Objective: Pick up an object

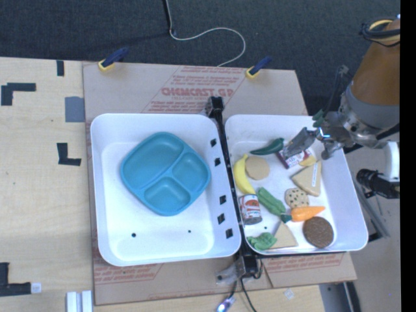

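While the tool (311, 143) hangs over the right bin (344, 194) at the frame's right, how far open it is I cannot tell. Just beside it lies a small packet (292, 155), probably light and stiff; pinch across its narrow sides.

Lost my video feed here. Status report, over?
Gripper above right bin, upper right, nothing seen held. Toy food piled below it, untouched. Blue plate in left bin.

Grey arm (374, 93) with orange band reaching in from the right, wrist angled down-left, end effector (311, 142) low
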Controlling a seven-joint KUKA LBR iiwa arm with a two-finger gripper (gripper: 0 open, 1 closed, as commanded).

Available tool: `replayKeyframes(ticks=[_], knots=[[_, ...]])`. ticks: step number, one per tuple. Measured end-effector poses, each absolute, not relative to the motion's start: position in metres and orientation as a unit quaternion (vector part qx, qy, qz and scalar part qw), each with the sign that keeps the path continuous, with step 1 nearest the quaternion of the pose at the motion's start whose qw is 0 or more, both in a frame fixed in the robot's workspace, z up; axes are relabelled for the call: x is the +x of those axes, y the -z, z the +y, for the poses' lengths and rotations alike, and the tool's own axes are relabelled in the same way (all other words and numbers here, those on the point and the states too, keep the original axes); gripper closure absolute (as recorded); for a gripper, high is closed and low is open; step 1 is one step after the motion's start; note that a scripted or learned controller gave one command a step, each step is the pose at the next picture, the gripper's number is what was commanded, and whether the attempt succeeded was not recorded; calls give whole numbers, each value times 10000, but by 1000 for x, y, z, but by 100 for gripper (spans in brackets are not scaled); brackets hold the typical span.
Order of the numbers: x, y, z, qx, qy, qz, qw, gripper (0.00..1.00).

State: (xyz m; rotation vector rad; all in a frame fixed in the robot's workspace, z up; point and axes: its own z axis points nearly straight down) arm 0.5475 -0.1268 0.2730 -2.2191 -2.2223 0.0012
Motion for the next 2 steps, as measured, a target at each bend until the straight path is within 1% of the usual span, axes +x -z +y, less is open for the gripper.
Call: replayKeyframes(ticks=[1, 2], knots=[[498, -316, -98, -7060, 8, -7082, 1, 0], [500, -323, -99, -7062, -6, -7080, 10, 100]])
